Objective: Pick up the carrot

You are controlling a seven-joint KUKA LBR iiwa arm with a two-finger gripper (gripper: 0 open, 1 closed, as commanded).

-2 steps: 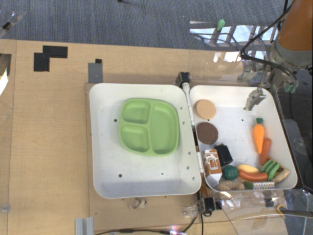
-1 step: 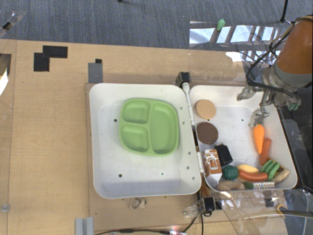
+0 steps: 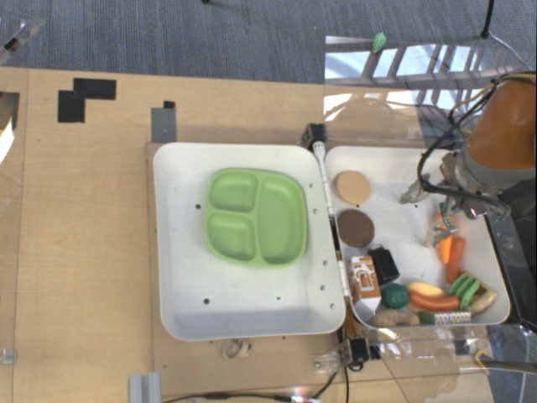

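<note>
1. Two white bins are seen side by side on the wooden bench: the left bin (image 3: 180, 309) and the right bin (image 3: 394, 183).
2. A green divided plate (image 3: 256, 217) is laid in the middle of the left bin, with three compartments showing.
3. The arm (image 3: 503, 137) is brought in from the right, its orange band sitting above the grey wrist, over the right bin's far right side.
4. The gripper (image 3: 447, 222) is pointed down directly above the carrot (image 3: 453, 257), and appears to be just touching its upper end.
5. Whether the gripper is spread or closed cannot be told; that part is small and cluttered by cables, and the carrot is not seen clamped.
6. The carrot, orange and elongated, is found near the right wall of the right bin, lying roughly lengthwise toward the near edge.
7. Just below the carrot, a green vegetable (image 3: 464, 288) is lying at the near right corner, beside a hot dog (image 3: 435, 299).
8. A tan round disc (image 3: 353, 186) and a brown round disc (image 3: 356, 227) are placed near the right bin's left wall, one behind the other.
9. A black block (image 3: 385, 265) and a small printed box (image 3: 363, 277) are set just beside each other, with a green ball-shaped item (image 3: 395, 295) in front of them.
</note>
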